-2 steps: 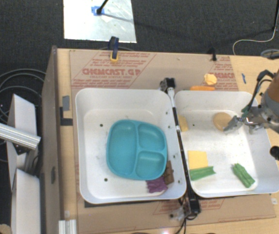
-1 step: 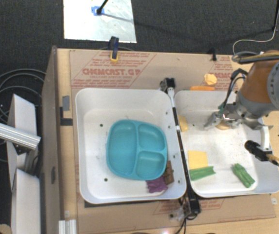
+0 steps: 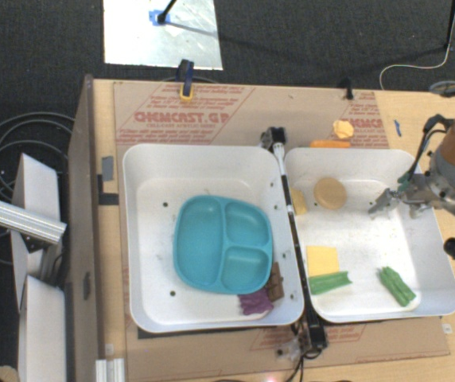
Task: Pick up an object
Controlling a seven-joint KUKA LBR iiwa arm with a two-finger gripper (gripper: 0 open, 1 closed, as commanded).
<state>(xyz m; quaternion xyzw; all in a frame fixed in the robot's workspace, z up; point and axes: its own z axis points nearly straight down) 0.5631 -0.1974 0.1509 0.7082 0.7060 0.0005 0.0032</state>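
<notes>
Just left of the tool (image 3: 388, 200), apart, a tan round object (image 3: 330, 192).

Teal plate (image 3: 223, 244); yellow square (image 3: 322, 259); possibly purple scrap (image 3: 253, 302).

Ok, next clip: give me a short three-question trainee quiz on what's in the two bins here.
1. True or false: the teal divided plate lies in the left bin.
2. How many green pieces lie in the right bin?
3. Which is nearest the gripper: A) round tan piece B) yellow square C) purple piece

Key: 1 true; 2 two; 3 A.
</notes>
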